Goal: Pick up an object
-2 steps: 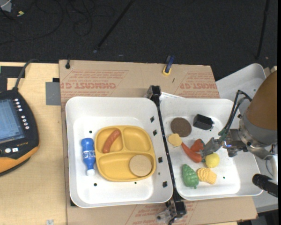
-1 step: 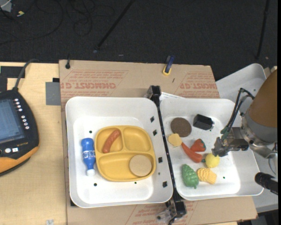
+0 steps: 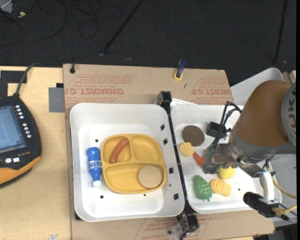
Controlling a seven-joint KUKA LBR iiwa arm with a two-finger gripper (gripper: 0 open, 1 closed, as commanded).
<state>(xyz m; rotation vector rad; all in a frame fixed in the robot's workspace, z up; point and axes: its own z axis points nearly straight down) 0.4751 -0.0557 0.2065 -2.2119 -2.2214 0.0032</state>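
The tabletop (image 3: 40,194) carries a cardboard sheet (image 3: 125,86), and on it two white bins sit side by side. The arm (image 3: 267,119), grey with an orange band, reaches in from the right over the right bin (image 3: 190,114). The left bin (image 3: 85,134) holds a yellow tray (image 3: 132,184) with three compartments: a sausage (image 3: 119,150) lies in the upper left one, a tan disc (image 3: 150,176) in the lower one, and the upper right one is bare. A blue bottle (image 3: 93,165) lies just left of the tray, cap toward the near wall. A tablet (image 3: 7,136) with an orange rim rests at the far left of the tabletop.

In the right bin, the pincer (image 3: 213,162) hangs low among the small things; I cannot tell how its jaws stand. A brown disc (image 3: 193,135) lies near the far side, with a pale yellow piece (image 3: 186,149) just before it. An orange-red piece (image 3: 198,158) lies just beside the pincer. Nearer the front are a green piece (image 3: 202,188), a corn cob (image 3: 220,186) touching it on the right, and a yellow lump (image 3: 226,172) just above the cob.
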